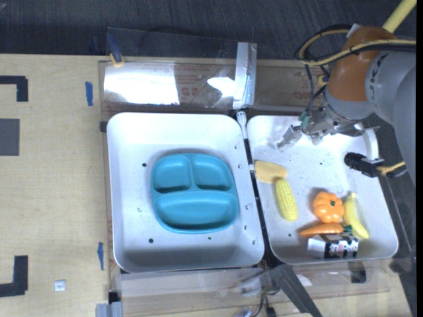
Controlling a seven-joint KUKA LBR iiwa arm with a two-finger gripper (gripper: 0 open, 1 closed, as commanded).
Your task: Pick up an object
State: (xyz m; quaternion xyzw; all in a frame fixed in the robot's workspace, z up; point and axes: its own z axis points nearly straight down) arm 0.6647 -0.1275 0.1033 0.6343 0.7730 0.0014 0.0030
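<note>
the grey arm (390,78) with its orange band reaches in from 3 o'clock, and its gripper (291,136) hangs over the 11 o'clock corner of the right bin (390,240); whether the fingers are apart or together, i cannot tell, and nothing shows between them. in that bin, a yellow wedge-like piece (270,171) lies near the 9 o'clock wall, with a corn cob (286,199) just below it toward 6 o'clock. toward 4 o'clock sit a small orange pumpkin (328,206), a banana (353,218) just beside it, a carrot (320,229) beneath the pumpkin, and a small dark can (334,247) at 6 o'clock; its label is too small to read. the left bin (125,150) holds a blue divided plate (194,191) near its middle. both bins sit on the pale wooden desk (46,197), and the taped cardboard behind them at 12 o'clock bears faint red print that cannot be read.
</note>
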